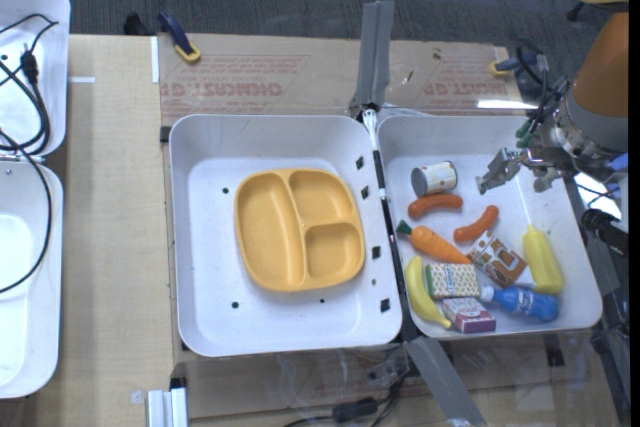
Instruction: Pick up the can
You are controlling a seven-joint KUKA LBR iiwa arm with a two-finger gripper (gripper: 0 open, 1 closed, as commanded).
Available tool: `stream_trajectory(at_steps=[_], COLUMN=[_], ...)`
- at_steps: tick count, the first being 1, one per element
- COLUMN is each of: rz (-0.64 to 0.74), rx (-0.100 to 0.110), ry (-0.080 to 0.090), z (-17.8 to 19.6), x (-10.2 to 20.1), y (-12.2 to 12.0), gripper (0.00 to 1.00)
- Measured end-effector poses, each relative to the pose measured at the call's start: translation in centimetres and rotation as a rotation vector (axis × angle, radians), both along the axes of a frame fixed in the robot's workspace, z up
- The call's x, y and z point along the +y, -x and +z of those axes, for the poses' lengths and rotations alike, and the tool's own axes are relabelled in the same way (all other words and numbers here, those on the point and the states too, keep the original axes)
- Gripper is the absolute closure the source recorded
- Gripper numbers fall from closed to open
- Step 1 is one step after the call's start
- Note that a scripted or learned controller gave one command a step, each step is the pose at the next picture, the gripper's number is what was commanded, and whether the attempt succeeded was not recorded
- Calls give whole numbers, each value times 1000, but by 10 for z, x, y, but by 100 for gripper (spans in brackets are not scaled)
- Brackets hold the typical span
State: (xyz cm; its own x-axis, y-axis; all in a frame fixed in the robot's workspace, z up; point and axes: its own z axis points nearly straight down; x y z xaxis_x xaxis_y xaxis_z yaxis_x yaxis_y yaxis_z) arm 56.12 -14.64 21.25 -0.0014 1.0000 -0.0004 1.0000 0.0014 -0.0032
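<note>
— Cardboard (300,75) under the far edge of both bins carries red print, upside down from here; I can't make it out for sure. What's in the bins?

— Left bin (200,245): a yellow plate (300,227) with three compartments, mid-floor. Right bin (480,140): everything else, mostly crowded toward its near edge.

— Any labels there?

— A brown carton (498,260) and two small boxes, one green-and-white (453,280), one pink (470,317), all printed, all too small to read. A blue bottle (522,302) lies by the near right corner.

— And the arm?

— Grey arm (600,105) with its orange band comes over the right bin's right edge. The gripper (520,167) hangs above the far right part of that bin, fingers spread apart, nothing between them.

— The can?

— Can (434,178) lies on its side near the far left corner of the right bin, open end facing left, well apart from the gripper.

— Smaller things?

— Banana (425,295) at the near left, a yellow squeeze bottle (543,257) by the right wall, a carrot (437,243), then two sausages (436,205) just nearer than the can.
</note>
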Motion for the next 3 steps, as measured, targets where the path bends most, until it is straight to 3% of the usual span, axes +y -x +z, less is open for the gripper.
stream_trajectory(at_steps=[1,2,3], rz=[-150,-371,-459], rx=[1,-3,39], ry=[0,0,-2], z=[-102,-120,-123], x=[53,42,27], y=[-35,-20,-79], gripper=[0,0,0])
